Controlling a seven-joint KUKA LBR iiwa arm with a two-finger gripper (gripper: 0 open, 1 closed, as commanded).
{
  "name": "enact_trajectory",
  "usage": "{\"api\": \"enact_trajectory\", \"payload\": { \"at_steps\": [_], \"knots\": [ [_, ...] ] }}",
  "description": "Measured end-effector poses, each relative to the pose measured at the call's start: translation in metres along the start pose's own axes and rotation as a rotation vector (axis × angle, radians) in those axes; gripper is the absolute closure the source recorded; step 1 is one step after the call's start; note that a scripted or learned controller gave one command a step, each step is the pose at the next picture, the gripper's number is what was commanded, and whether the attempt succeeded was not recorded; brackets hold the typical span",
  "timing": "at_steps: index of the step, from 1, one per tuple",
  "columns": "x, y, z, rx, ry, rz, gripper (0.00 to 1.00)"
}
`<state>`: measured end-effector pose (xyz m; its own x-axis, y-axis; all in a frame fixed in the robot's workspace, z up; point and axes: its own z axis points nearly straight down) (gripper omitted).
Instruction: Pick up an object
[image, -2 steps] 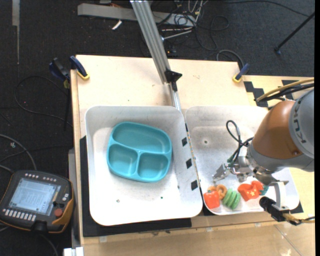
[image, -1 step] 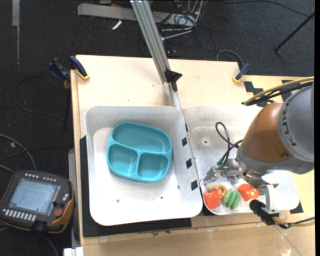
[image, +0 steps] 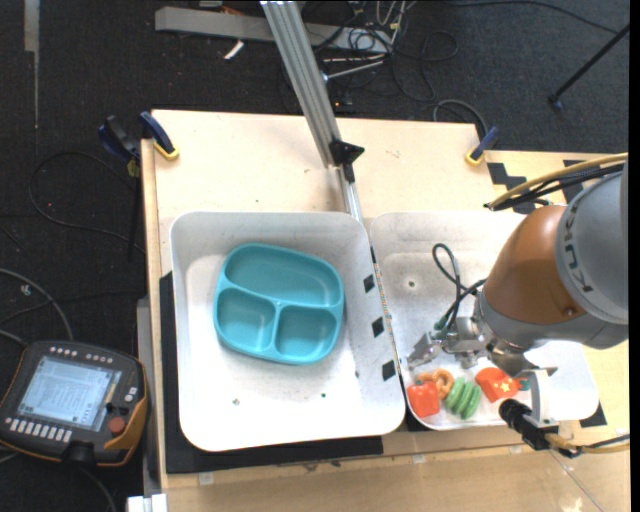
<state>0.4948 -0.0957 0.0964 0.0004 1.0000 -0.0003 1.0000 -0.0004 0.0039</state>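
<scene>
Red, green and orange toys (image: 455, 392) are lying in the right bin (image: 400, 262); a compartmented teal tray (image: 280, 303) is sitting in the left bin (image: 200, 400).

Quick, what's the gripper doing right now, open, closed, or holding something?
Gripper: cannot be told. It sits low in the right bin, just above the red, orange and green toy food pieces; nothing visibly between its tips.
</scene>
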Motion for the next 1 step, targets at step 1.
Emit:
{"api": "enact_trajectory", "payload": {
  "at_steps": [1],
  "knots": [
    [0.0008, 0.0001, 0.0000, 0.000, -0.001, 0.001, 0.00]
  ]
}}
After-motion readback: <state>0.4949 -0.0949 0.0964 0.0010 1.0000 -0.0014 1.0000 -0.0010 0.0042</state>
